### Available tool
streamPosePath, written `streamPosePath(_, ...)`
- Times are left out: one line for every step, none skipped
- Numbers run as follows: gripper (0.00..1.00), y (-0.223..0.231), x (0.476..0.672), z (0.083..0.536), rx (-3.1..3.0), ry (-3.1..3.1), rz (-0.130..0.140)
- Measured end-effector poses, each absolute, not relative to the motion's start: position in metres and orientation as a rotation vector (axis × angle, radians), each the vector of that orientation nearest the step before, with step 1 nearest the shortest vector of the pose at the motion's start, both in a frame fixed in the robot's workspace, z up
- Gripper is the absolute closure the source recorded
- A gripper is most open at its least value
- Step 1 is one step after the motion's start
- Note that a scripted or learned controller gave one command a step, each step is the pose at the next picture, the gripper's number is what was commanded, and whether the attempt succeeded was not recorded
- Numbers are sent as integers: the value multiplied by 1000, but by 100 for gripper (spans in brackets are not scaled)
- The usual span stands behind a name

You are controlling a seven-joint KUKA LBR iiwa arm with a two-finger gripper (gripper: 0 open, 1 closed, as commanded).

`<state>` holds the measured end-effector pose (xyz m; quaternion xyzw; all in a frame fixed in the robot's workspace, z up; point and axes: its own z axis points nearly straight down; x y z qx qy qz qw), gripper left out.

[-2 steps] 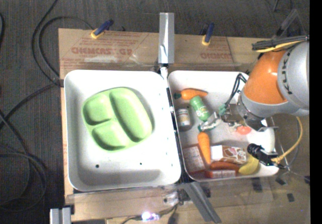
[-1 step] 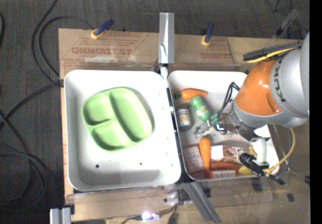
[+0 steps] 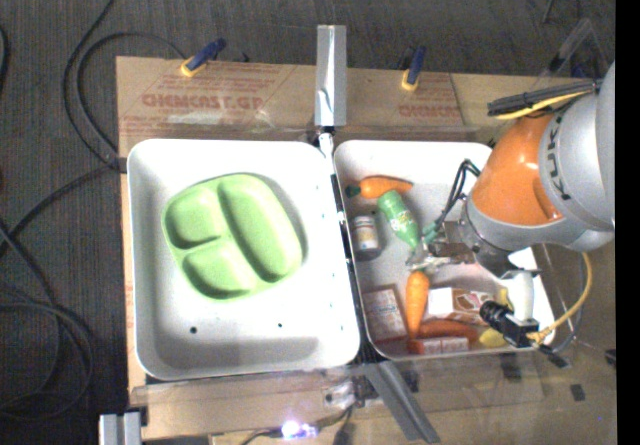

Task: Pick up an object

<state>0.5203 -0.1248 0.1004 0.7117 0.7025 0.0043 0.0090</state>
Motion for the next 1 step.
streamPosePath(100,-97,513,215,2282,2159,-5)
